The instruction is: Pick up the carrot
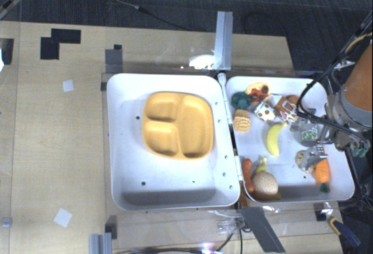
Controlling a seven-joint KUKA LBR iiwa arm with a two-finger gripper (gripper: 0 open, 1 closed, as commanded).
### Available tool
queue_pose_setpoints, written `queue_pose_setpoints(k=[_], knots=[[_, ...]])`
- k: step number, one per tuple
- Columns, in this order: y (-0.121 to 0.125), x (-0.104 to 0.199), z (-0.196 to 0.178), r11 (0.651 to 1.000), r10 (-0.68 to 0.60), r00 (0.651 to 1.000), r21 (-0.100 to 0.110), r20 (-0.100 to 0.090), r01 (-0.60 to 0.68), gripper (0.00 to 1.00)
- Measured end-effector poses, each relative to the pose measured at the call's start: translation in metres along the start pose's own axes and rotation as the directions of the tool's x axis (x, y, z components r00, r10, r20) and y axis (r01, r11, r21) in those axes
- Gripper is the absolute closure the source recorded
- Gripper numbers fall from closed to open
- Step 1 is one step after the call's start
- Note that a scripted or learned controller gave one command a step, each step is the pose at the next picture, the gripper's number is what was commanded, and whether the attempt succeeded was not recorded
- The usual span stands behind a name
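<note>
Pale wooden table (52,148) over dark carpet, bearing 2 white bins. Left bin (125,130): yellow tray (178,124). Right bin (344,189): toys, with carrot (322,171) near the front right corner. Pincer (312,151) just beside carrot, likely lining up; open or closed, cannot tell.

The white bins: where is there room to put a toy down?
The left bin has bare floor all around the yellow tray, most along its front and left. The right bin is crowded with toys; its small bare patch lies between the banana and the carrot.
</note>
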State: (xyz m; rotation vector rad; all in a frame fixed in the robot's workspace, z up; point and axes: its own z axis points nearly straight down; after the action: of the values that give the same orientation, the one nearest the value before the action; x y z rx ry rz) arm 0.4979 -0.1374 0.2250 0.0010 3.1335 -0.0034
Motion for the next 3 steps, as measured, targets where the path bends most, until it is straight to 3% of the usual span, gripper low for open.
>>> queue_pose_setpoints(k=[1, 2, 3], knots=[[-0.044, 0.012, 0.118, 0.987, 0.159, 0.987, -0.001, -0.008, -0.159, 0.00], [-0.057, 0.008, 0.136, 0.953, 0.302, 0.953, -0.002, 0.002, -0.302, 0.00], [-0.057, 0.004, 0.123, 0.955, 0.296, 0.955, -0.002, 0.013, -0.296, 1.00]])
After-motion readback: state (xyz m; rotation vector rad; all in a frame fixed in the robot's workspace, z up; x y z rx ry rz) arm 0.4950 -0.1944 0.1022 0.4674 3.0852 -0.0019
